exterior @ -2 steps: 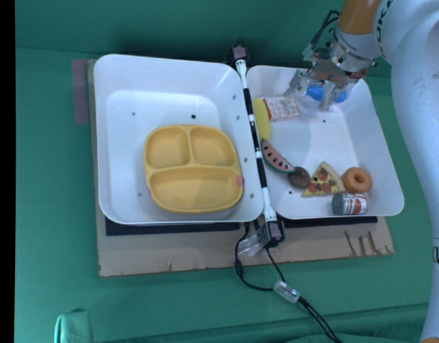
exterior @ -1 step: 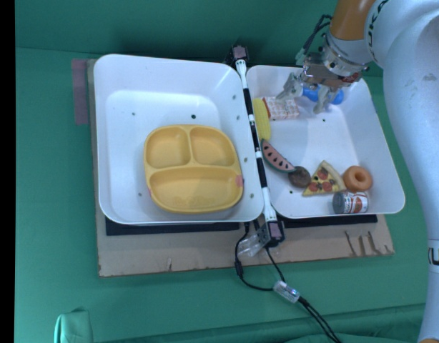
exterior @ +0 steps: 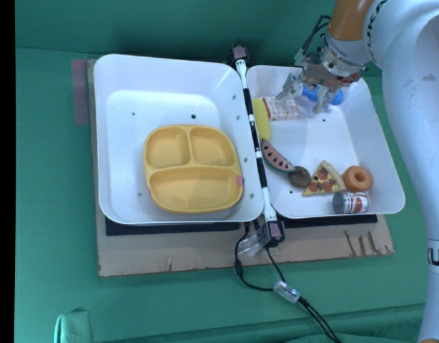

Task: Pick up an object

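Note:
My gripper (exterior: 305, 95) hangs over the back of the right bin (exterior: 380, 148), its fingers spread apart and open. A blue object (exterior: 310, 91) lies between and under the fingers, and part of it pokes out on the right; I cannot tell whether the fingers touch it. Just left of the gripper lies a small white carton with a red label (exterior: 280, 108), and beside that a yellow corn cob (exterior: 260, 118). Toward the bin's front lie a watermelon slice (exterior: 277, 157), a brown cookie (exterior: 299, 177), a pizza slice (exterior: 323, 179), a donut (exterior: 357, 178) and a can (exterior: 349, 203).
The left bin (exterior: 119, 84) holds a yellow divided plate (exterior: 193, 168). A black-and-white bar (exterior: 252, 131) runs between the bins, and a cable (exterior: 277, 281) trails off the cardboard base at the front. The grey arm (exterior: 420, 84) comes down along the right side.

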`<action>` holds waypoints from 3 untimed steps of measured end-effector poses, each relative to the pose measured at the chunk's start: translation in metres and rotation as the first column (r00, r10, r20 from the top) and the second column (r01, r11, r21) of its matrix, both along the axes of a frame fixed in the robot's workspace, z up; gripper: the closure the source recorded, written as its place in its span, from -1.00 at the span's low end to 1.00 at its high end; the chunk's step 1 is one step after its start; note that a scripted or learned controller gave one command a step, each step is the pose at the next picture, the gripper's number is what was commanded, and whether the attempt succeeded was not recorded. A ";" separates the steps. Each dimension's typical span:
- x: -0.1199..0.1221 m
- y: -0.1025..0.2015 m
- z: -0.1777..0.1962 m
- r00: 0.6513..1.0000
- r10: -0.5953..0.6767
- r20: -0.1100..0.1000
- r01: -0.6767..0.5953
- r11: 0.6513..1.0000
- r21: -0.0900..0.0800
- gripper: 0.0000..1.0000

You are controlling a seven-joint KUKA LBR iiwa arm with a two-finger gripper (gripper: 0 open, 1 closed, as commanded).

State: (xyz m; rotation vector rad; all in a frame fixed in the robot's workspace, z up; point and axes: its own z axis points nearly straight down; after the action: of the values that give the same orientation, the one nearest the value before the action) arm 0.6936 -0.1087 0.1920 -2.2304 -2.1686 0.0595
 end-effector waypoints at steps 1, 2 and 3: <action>0.000 0.000 0.000 1.000 0.000 0.000 0.000 1.000 0.000 -1.00; 0.000 0.000 0.000 1.000 0.000 0.000 0.000 1.000 0.000 -1.00; 0.000 0.000 0.000 1.000 -0.001 0.000 0.001 1.000 -0.001 -1.00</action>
State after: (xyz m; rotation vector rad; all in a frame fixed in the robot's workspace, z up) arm 0.6935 -0.1082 0.1916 -2.2316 -2.1679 0.0601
